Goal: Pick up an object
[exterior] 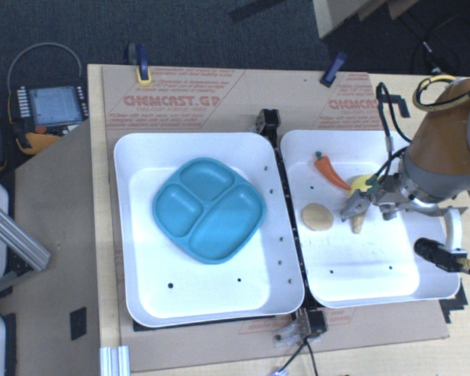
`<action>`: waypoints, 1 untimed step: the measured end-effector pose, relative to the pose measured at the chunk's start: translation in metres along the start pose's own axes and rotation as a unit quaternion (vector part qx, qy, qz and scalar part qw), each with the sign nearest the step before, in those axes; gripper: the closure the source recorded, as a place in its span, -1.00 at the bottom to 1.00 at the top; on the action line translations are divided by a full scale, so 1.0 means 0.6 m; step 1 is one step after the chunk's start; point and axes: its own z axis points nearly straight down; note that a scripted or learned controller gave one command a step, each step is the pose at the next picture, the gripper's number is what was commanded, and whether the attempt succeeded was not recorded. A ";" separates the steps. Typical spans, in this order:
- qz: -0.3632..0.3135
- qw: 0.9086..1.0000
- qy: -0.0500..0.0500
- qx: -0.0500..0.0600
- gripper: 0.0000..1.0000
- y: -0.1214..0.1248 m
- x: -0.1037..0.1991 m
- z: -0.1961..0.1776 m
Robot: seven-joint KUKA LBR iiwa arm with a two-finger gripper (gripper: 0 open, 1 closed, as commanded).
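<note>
The right bin (376, 280) holds an orange toy carrot (330, 171) near its far left corner. A round tan piece (317, 217) lies by the bin's left wall. A small yellow item (363, 183) sits just right of the carrot's tip. My gripper (356, 212) reaches in from the right and hangs low over the bin floor, just below the yellow item and a short way right of the tan piece. I see nothing held in it.
The left bin (141, 288) carries a blue divided plate (209, 209) in its middle. Black cables (388, 124) loop over the right bin's far edge beside the arm. A black fitting (437, 253) juts in at the right bin's right wall.
</note>
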 end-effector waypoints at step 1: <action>0.000 1.000 0.000 -0.001 -1.00 -0.001 0.001 0.079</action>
